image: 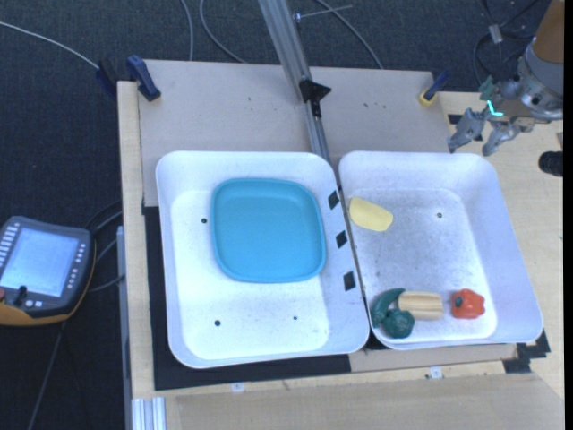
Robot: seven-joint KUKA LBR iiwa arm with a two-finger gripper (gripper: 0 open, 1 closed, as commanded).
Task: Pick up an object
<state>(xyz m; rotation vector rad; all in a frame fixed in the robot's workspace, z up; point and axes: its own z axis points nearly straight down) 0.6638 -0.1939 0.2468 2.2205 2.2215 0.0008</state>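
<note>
While the arm (548, 25) reaches in from the right, we see its gripper (476, 140) hanging above the table (233, 106) just beyond the far right corner of the right bin (510, 267), outside its rim. The fingers (462, 136) are spread apart with a clear gap, and nothing sits between them.

We count 2 white bins side by side. The left bin (179, 321) carries 1 blue plate (269, 229), lying flat in the far half of the bin and nearer its right wall than its left.

The right bin holds 4 small things. A yellow piece (370, 214) lies alone near the far left corner, close to the wall shared with the left bin. The other 3 lie in a row along the near wall: a dark green piece (392, 313) at the left, a tan cylinder (421, 305) on its side in the middle, touching the green piece, and a red piece (466, 304) at the right, just beside the cylinder's end. All 4 are well apart from the gripper.

A metal pole (291, 52) slants up from the gap between the bins. We also see a handheld control pad (40, 269) on the dark floor left of the table, and 1 blue clamp (143, 76) at the far left corner of the table.
</note>
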